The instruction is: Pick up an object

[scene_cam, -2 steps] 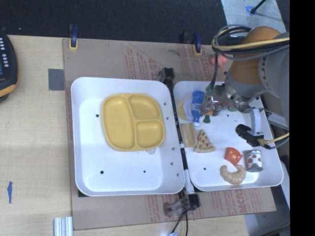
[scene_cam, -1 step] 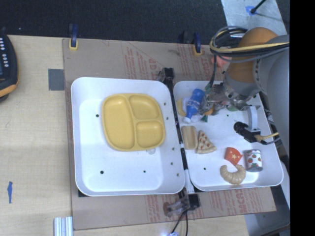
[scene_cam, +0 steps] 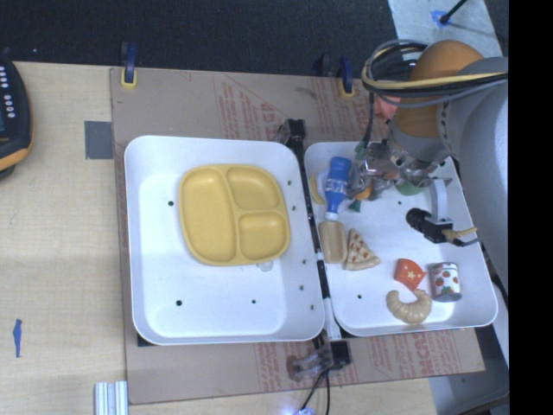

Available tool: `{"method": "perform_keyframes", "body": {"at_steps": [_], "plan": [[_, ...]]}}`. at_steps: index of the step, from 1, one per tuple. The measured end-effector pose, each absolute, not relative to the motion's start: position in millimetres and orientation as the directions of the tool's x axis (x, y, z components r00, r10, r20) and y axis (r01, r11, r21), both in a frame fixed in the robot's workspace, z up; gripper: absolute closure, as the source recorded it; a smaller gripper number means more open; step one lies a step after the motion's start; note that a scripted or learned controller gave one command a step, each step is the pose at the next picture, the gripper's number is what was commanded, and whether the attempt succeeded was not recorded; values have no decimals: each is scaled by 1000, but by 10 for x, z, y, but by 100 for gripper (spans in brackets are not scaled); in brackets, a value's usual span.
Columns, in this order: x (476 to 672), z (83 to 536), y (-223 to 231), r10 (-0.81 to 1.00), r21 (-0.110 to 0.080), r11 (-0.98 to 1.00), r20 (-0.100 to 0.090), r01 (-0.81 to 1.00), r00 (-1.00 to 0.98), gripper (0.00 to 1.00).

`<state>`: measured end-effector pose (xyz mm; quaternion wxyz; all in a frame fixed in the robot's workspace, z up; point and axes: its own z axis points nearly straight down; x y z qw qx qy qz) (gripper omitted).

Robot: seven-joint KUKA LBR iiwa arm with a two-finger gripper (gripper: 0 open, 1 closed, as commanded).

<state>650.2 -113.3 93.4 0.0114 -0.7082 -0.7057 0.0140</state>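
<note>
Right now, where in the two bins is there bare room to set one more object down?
The left bin is bare between the yellow tray and its lower wall. The right bin is crowded: gripper, blue bottle, pizza slice.

Left bin (scene_cam: 138, 232): white plastic, smooth, soft sheen along the rim.
Right bin (scene_cam: 471, 314): same white plastic, same finish.
Yellow divided plate (scene_cam: 233, 213), middle of the left bin: plastic, smooth, matt.
Sheet (scene_cam: 207, 102) under both bins: brown cardboard, dull, printed in red.
Bench (scene_cam: 60, 258): pale wood-look top, matt, faint grain.
Blue bottle (scene_cam: 336, 184), near the right bin's far left corner: glossy plastic.
Croissant (scene_cam: 409, 305), by that bin's near edge: tan, smooth, slight shine, looks moulded.
Can (scene_cam: 445, 281), near its right edge: printed label, material unclear.
Arm (scene_cam: 484, 137): grey casing, smooth, satin.
Orange band (scene_cam: 441, 67): glossy.
</note>
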Motion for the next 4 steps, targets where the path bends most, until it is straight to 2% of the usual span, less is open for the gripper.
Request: {"method": "perform_keyframes", "body": {"at_steps": [1,2,3,4], "plan": [[6510,934,-1165,1000,-35,-2,6,999,2,100],[6562,1161,-1072,1000,-2,4,-1,1000,-4,100],[5919,1955,-845,1000,-5,2,2,1000,-2,100],[5689,2209,-405,1000,-6,8,1,1000,-8,100]]}}
